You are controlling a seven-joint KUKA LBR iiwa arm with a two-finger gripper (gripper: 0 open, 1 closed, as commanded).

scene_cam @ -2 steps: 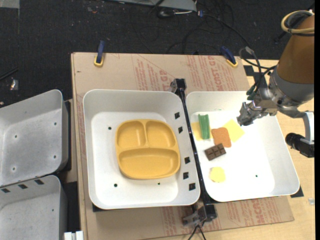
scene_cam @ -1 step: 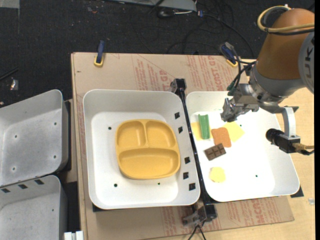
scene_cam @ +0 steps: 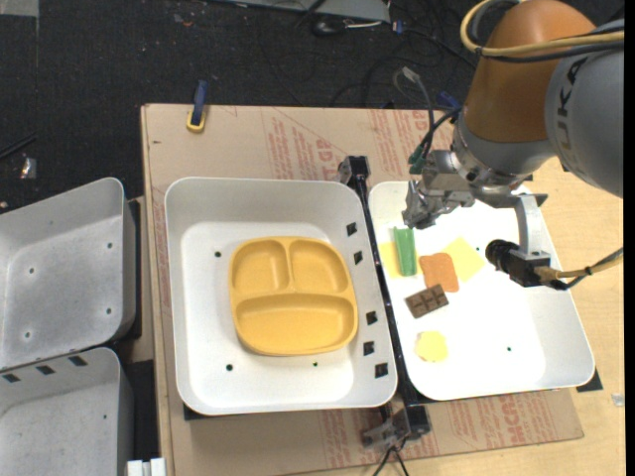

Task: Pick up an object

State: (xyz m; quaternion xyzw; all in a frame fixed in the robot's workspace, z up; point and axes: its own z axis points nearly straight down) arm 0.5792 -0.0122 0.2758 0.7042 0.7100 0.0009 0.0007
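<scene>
A flat green bar [scene_cam: 405,251] lies just below the tool [scene_cam: 421,214].

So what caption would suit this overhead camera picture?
Robot gripper hovers over the green block in the right bin; a yellow divided plate sits in the left bin.

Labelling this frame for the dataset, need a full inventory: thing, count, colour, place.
bins: 2, white, side by side on the bench
plate: 1, yellow, three compartments, in the left bin
green block: 1, green, right bin, near its left wall
orange piece: 1, orange, right bin, right of the green block
yellow slice: 1, pale yellow, right bin, partly under the orange piece
brown square: 1, brown, right bin, below the orange piece
yellow disc: 1, yellow, right bin, below the brown square
clamp: 1, blue and yellow, bench's far edge
arm: 1, grey and orange, from the right
end effector: 1, above the green block
</scene>
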